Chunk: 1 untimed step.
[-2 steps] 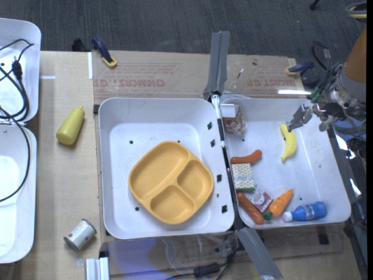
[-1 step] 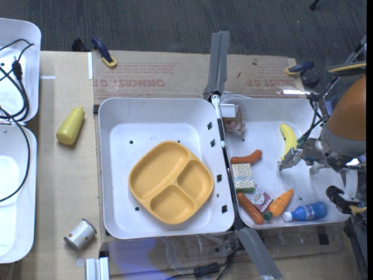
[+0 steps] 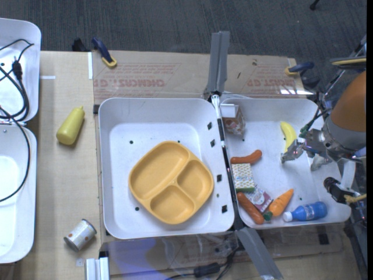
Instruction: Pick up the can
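We see even, fairly bright overhead light, with soft shadows beside the yellow tray (image 3: 171, 182) in the left bin (image 3: 116, 121); white surfaces at far left glare slightly, and fine detail stays grainy

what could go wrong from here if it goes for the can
1. The can lies on its side on the bench, outside both bins, by the left bin's lower left corner. The gripper hangs over the right bin, so reaching it may be hard.
2. On its side, the can might roll away when touched.
3. The banana lies close by the gripper and could get knocked.
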Available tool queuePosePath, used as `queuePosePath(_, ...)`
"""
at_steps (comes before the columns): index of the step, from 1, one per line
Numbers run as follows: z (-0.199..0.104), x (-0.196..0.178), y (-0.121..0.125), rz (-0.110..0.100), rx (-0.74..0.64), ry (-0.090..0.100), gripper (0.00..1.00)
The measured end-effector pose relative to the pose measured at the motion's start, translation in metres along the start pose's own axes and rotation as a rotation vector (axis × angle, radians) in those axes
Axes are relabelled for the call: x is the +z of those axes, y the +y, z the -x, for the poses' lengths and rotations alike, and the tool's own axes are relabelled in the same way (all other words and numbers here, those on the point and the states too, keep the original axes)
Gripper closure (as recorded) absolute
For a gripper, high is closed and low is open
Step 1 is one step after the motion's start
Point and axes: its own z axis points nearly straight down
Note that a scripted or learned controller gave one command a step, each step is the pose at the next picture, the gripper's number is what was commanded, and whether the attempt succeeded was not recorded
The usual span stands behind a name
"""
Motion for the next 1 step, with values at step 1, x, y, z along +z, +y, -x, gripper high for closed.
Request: queuePosePath(1,0.0000,0.0000,0.0000,0.000,0.001,0.000,0.00)
